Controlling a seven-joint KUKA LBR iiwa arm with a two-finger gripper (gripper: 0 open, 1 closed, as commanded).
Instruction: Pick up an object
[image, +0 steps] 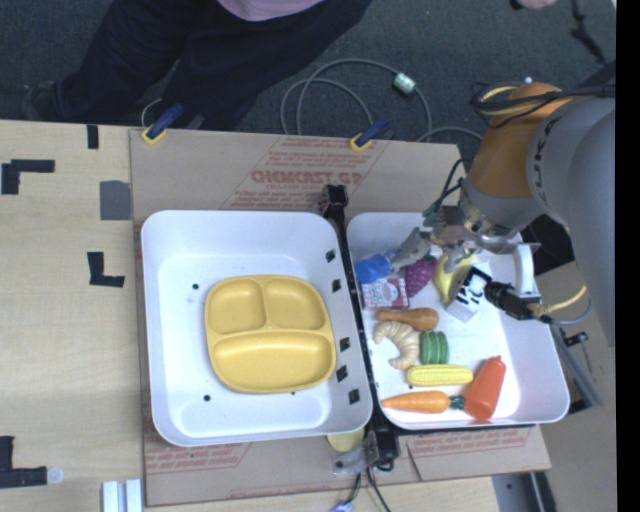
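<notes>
Arm (520, 170): in from the right, grey body, orange band above the wrist, bent over the top of the right bin (530, 345); a reach pitched at the cluttered corner there.

Gripper (445, 262): low over the upper part of the right bin, just beside the purple toy (422, 272) and the yellow piece (445, 278); whether its jaws stand apart or together I cannot tell, the wrist and cabling crowd that spot.

Likely target: the purple toy or the yellow piece, touching or nearly so, right under the tool; nothing is visibly between the fingers, so no pick to call yet.

Look of the target: purple toy small, dark and rounded, possibly grapes; yellow piece curved, banana-like; both half hidden by the tool.

Right bin contents: toy food packed close; blue item (372, 268) by the divider; pink packet (382, 293) just below it; croissant (405, 343) mid-bin; green pepper (434, 347) beside it; corn cob (440, 376), carrot (416, 403) and red bottle (484, 388) along the bottom.

Why so placed: loose scatter, the sort a program picks from; neighbours touching make a clean grip harder, I'd judge.

Left bin (165, 330): yellow divided plate (270, 335) lying flat in the middle, well apart from the action.

Stage: approach, by my reading; the lift is not yet done.
</notes>
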